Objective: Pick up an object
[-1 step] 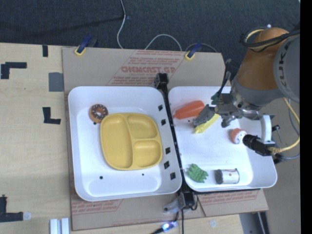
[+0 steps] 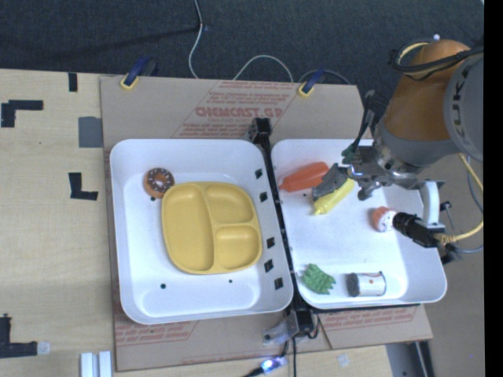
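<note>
My gripper [image 2: 348,187] hangs low over the upper middle of the right bin [image 2: 424,285], open, with its two dark fingers spread apart. The left finger [image 2: 332,182] sits right at the upper end of a yellow banana-shaped object [image 2: 330,200], which lies on the bin floor. An orange carrot-shaped piece [image 2: 302,177] lies just left of the gripper. A small red and white object [image 2: 382,219] rests below and to the right of it. Nothing is between the fingers.
A green leafy toy [image 2: 317,278] and a grey and black can [image 2: 367,284] lie near the right bin's front edge. The left bin [image 2: 130,234] holds a yellow divided plate [image 2: 211,227] and a chocolate donut [image 2: 159,181]. A black divider [image 2: 271,210] separates the bins.
</note>
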Robot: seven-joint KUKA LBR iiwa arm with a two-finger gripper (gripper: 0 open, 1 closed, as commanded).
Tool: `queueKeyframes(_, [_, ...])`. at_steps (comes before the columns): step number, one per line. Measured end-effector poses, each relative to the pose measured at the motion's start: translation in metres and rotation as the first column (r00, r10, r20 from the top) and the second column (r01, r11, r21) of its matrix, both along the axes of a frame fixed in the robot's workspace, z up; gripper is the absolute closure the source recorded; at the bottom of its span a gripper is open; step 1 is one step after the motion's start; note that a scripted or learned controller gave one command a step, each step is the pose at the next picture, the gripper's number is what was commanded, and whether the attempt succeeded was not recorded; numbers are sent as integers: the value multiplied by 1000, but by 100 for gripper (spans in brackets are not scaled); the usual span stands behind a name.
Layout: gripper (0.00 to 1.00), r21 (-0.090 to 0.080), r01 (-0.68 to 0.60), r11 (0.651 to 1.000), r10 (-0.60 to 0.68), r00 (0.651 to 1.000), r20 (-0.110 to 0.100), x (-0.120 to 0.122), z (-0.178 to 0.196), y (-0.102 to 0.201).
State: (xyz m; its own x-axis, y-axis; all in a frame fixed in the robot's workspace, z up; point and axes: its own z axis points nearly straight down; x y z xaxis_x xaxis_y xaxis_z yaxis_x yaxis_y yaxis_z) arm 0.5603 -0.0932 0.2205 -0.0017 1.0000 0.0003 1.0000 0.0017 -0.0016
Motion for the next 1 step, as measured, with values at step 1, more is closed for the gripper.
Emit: queueKeyframes(1, [0,-1,1,1000,-1,1000,-2,1,-60,-7])
